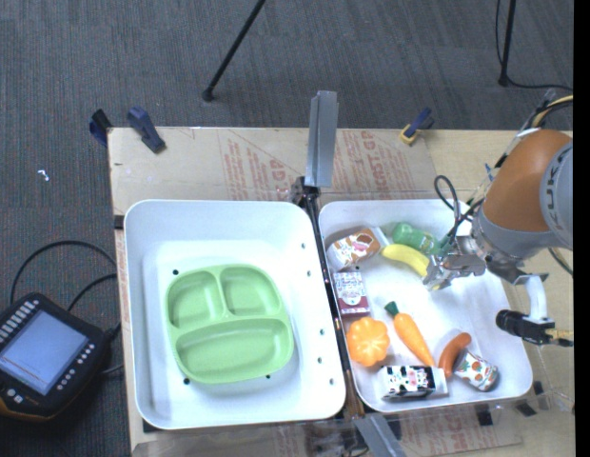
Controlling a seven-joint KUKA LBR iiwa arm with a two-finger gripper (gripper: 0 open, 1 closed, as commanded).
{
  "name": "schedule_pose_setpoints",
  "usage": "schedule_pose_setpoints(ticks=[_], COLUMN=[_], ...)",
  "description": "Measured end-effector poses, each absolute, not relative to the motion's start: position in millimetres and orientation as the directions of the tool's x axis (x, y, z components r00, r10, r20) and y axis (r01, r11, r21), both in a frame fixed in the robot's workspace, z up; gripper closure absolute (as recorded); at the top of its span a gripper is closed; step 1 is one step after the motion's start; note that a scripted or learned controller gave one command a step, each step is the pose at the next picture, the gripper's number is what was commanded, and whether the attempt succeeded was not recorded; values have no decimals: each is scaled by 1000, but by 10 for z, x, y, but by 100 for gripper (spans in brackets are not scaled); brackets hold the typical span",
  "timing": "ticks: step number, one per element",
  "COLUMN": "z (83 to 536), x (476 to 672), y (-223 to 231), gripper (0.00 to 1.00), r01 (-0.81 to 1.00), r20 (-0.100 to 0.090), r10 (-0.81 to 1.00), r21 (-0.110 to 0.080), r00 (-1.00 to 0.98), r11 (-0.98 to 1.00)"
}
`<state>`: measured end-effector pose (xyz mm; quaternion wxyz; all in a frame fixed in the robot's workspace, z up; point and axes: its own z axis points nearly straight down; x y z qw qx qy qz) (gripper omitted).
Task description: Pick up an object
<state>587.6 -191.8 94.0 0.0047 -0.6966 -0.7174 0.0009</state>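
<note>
Grey-and-orange arm point(523, 193) reaching in over the right edge of the cardboard-topped surface point(209, 165), with the end effector point(440, 276) low over the right white bin point(495, 298), near the middle of its far half. Cannot tell whether open or closed: metal parts too small and tangled with cables. Nothing visibly gripped.

Just beside the end effector, toward the bin's far edge, a yellow banana point(406, 257), apparently touching or nearly touching it; cannot tell which. Behind the banana, a green toy vegetable point(409, 234) close to the far edge. By the far left corner of that bin, a brown-and-white food packet point(355, 248); against the left edge below it, a small dark-red carton point(350, 291). Further along the left edge, an orange pumpkin point(367, 341), with a carrot point(411, 336) lying at a slant just beside it, green top pointing to the far side. At the near edge, a black-and-white cow-print carton point(407, 380). Toward the near right corner, an orange-red pepper-like piece point(454, 350) and a small printed cup point(476, 371) on its side, the two touching.

In the left white bin point(147, 255), a light-green divided plate point(228, 324), roughly centred. Blue clamps point(143, 128) at the far left corner of the surface. On the floor, past the left edge, a teach pendant point(38, 350).
</note>
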Motion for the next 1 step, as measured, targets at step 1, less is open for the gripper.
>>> schedule_pose_setpoints(ticks=[1], z=[862], x=[6133], y=[-1763], gripper=[100], r01=[985], r20=[2], r10=[985], r21=[-2], r00=[-175], r11=[175])
